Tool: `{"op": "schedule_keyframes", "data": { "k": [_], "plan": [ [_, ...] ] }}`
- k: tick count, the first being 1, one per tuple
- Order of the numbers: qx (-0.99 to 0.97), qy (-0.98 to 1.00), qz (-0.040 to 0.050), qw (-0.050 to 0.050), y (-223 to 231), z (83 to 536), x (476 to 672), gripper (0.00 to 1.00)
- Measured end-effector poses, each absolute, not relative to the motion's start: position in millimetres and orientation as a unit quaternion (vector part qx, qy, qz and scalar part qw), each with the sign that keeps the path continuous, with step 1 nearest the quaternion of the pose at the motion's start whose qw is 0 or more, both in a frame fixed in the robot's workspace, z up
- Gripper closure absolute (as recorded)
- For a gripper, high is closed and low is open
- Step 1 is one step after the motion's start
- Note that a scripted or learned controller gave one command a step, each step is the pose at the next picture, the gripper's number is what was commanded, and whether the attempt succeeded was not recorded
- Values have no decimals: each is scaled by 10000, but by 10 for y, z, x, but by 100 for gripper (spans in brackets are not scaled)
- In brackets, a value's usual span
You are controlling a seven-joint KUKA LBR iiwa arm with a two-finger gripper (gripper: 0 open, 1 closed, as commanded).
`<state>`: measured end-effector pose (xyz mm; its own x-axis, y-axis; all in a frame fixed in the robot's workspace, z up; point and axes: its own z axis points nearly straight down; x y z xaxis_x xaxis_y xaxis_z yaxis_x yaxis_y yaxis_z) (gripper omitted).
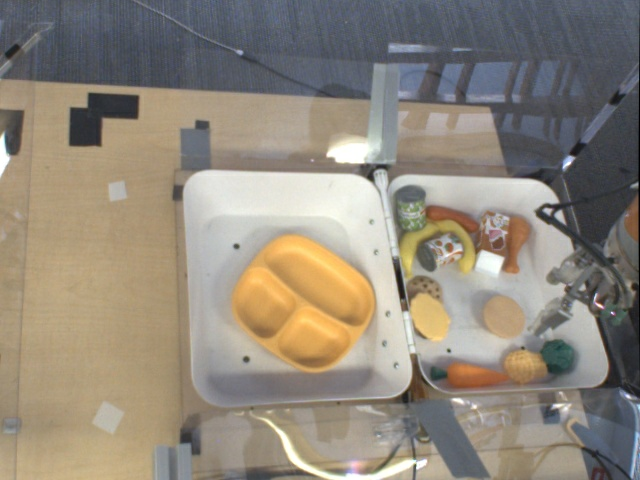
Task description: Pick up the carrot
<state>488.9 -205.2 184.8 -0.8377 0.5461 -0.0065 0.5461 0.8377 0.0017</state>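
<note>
- So far nothing of the task looks done: the carrot (476,375) lies on the floor of the right bin (590,373), at its near edge, untouched.
- Landmark for the rest is that carrot. Just beside its thick end sits a yellow knobbly toy (526,366), and past that a green toy (559,355).
- Up and away from the carrot, at the bin's outer wall, hangs the tool (565,308); I cannot tell whether it is released or clenched, and nothing shows between its tips.
- Left to do, as I judge: reach across, close on the carrot, lift.
- Well apart from the carrot, the left bin (210,268) holds an orange divided plate (303,301).
- Both bins rest on a pale wooden desk (90,298); beyond it is dark grey carpet (250,18).
</note>
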Motion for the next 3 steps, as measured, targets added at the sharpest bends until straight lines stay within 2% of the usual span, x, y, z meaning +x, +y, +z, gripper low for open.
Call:
{"op": "schedule_keyframes", "data": {
  "k": [1,2,3],
  "plan": [
    [2859,9582,2,47,-2052,1887,5153,0],
    [3940,9191,6,35,-2059,1752,4891,0],
    [4383,8988,7,44,-2058,1834,4894,0]
  ]
}}
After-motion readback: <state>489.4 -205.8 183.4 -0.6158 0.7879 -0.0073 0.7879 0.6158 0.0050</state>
